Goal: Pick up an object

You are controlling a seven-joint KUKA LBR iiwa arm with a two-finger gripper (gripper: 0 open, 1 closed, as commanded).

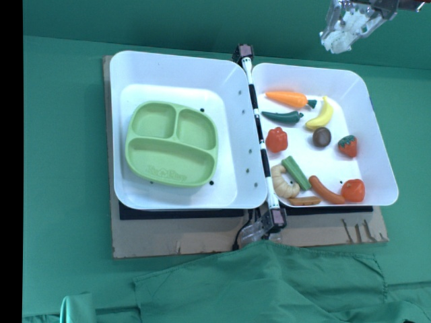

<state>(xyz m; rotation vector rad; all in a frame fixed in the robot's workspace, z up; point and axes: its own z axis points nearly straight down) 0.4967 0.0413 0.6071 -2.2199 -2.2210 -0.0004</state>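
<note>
We see the gripper (342,32) up high, above and beyond the far edge of the right bin (377,155), well clear of everything inside. It looks to be closed on a pale, whitish lumpy thing (339,40) that sits between the fingers; we can't tell what that thing is, it's too blurred.

Landmark: the right bin. Inside it, at the far side, a carrot (287,99) lies with its tip toward the left. Just nearer than that, a dark green pepper (283,116). A banana (322,114) lies right of the carrot, curved. A brown round thing (322,137) sits near the middle. A strawberry (347,146) is by the right wall. A red pepper (276,140) is by the left wall. Toward the near side, a green stick-shaped piece (295,172) lies at a slant, and a pale croissant-like piece (285,185) touches it at the near left corner. A sausage (326,190) lies along the near edge, with a small orange-brown piece (305,200) just left of it. A tomato (353,190) sits at the near right corner, touching the sausage's end.

Left of the right bin is the left bin (135,73), holding a green divided plate (172,142) that lies flat. Both bins sit on cardboard (202,244) over green cloth (60,180).
</note>
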